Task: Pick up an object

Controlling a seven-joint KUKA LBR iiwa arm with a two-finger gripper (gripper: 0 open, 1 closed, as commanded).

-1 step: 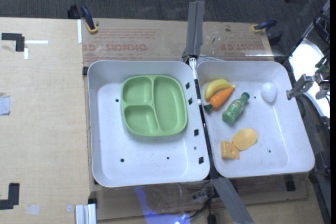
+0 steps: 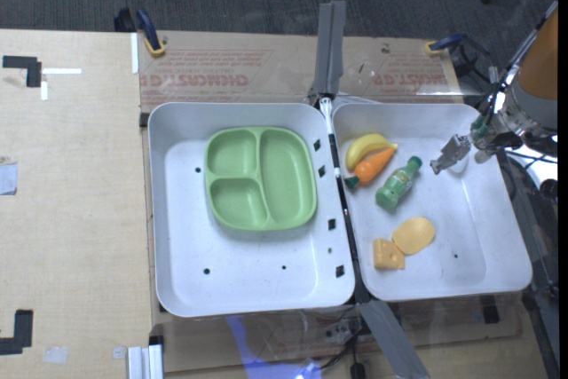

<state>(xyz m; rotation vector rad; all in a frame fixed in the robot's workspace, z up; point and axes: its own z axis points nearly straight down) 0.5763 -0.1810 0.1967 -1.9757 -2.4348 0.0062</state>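
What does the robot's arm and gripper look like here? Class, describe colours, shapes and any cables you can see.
The arm enters at the right edge: a rounded orange band sits above a pale grey wrist section. Below it, the gripper is a small grey metal assembly ending in slim fingers, with a teal-green spot near its base. Thin dark cables run along the arm's side. No lettering is readable.

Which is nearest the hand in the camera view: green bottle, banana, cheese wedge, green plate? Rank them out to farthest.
From the hand, in the right bin's upper right:
1. Green bottle, just to its left in the view, right bin.
2. Banana, further left, near the divider.
3. Cheese wedge, toward the right bin's front.
4. Green plate, left bin.
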